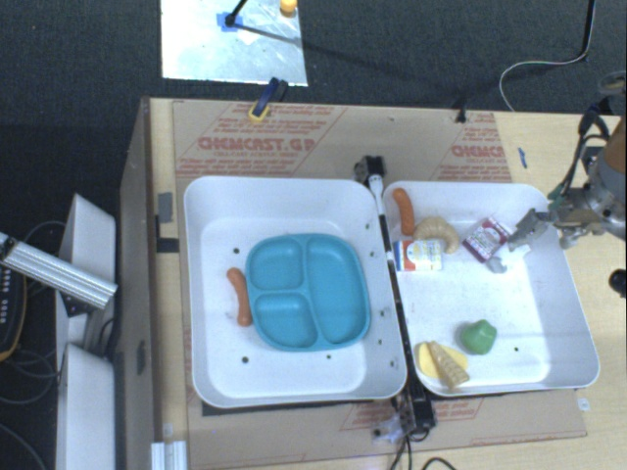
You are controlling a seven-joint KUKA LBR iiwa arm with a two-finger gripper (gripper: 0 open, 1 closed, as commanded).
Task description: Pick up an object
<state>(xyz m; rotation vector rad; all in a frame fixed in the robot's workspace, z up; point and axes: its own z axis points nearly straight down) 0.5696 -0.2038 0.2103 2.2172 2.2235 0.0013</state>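
Dark grey carpet surrounds a bench topped with a clear sheet still wearing its printed brown protective paper (294,140), and on that sheet two shallow white bins sit side by side, their inner rims touching along a black clamp strip.

The left bin (211,262) carries a blue divided plate (307,292) with three compartments. Just beside the plate's left edge, apart from it by a thin gap, lies an orange toy hot dog (239,295), roughly upright in the view.

The right bin (558,311) holds the loose objects. Along its left wall a second orange sausage (403,210) lies lengthwise. Next to it is a tan toy bread roll (437,230), touching a small red-and-white carton (421,256) below it. A maroon-and-white packet (486,238) lies tilted further right. Near the front sit a green toy pepper (478,336) and, at the front-left corner, a yellow wedge of toy cheese or corn (443,362).

The gripper (514,248) reaches in from the right over the far right part of this bin, just beside the maroon packet. Its grey fingers (526,225) point toward the packet, but the view is too blurred to tell whether they are spread or closed, or whether they touch the packet. Nothing is visibly held between them.

Beyond the bench, a silvery sheet (233,27) on the carpet bears a small orange ball (288,5).
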